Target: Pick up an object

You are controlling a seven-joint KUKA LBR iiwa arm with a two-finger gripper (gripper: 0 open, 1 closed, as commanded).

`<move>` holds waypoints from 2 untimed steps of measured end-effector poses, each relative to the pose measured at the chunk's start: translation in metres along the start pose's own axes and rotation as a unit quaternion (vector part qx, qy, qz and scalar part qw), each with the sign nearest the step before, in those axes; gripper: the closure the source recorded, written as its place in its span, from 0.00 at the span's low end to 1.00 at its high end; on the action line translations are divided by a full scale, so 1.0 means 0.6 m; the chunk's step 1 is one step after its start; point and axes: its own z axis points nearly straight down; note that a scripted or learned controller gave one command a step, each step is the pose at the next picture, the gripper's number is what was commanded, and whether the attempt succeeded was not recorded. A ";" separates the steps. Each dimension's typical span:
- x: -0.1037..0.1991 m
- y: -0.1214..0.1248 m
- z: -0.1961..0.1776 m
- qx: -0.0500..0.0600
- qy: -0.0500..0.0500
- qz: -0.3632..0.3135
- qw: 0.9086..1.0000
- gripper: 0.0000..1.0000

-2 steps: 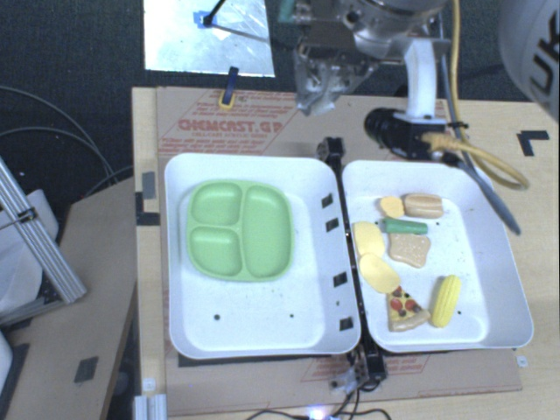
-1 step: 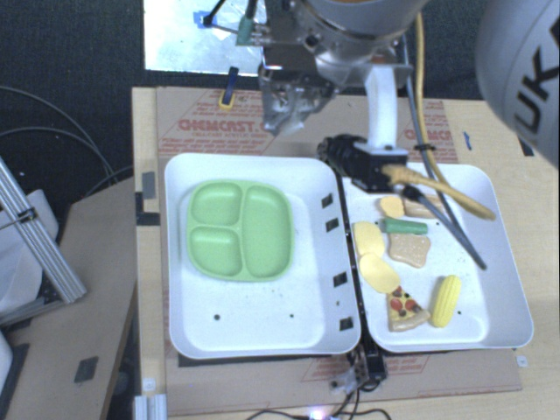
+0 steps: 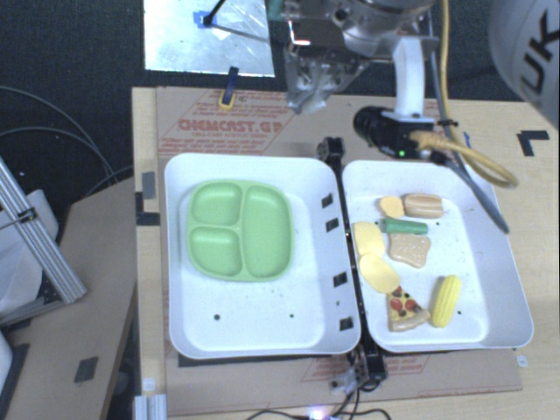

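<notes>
End effector [image 3: 306, 90]: above bench, we cannot tell its state | corn [image 3: 446, 299]: we judge it light, stiff, slippery | grip: across its middle.

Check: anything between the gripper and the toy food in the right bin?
Nothing visible. The gripper is above the bench behind both bins; the pizza slice, corn and other pieces lie uncovered in the right bin.
</notes>
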 end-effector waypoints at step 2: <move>0.047 -0.088 0.000 0.000 0.001 -0.004 1.000 1.00</move>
